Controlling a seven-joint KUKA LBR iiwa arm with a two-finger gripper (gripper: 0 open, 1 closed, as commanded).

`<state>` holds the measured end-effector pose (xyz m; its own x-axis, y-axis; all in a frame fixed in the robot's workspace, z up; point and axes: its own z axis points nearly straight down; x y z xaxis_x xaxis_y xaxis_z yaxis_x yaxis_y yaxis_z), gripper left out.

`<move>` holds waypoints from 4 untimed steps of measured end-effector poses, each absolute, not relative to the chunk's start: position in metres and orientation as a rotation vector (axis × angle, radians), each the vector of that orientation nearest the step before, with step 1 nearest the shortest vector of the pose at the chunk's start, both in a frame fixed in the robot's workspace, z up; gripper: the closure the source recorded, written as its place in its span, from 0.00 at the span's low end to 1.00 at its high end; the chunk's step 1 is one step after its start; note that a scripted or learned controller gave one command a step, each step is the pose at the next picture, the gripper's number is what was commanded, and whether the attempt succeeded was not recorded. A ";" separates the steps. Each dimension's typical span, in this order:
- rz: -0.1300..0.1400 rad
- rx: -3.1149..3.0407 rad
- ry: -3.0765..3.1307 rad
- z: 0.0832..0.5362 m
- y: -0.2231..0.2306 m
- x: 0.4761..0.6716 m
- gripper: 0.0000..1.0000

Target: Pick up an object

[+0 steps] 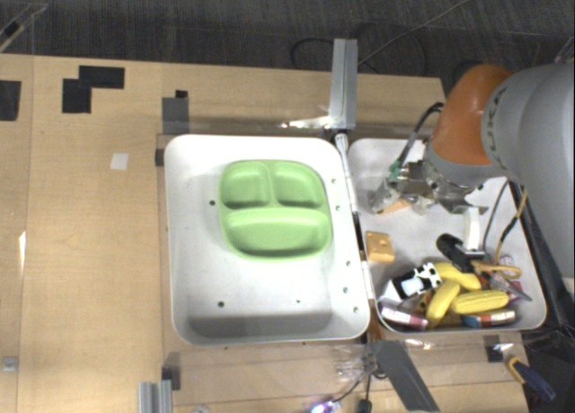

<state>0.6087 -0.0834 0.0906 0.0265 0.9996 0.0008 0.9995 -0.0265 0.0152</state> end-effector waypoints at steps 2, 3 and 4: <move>0.030 2.239 2.184 0.104 -0.081 0.612 1.00; 0.030 2.239 2.184 0.104 -0.081 0.612 0.00; 0.012 2.342 2.082 0.089 -0.087 0.657 0.00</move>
<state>0.6570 -0.0874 0.0888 0.1172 0.9931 0.0007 0.9930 -0.1172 0.0111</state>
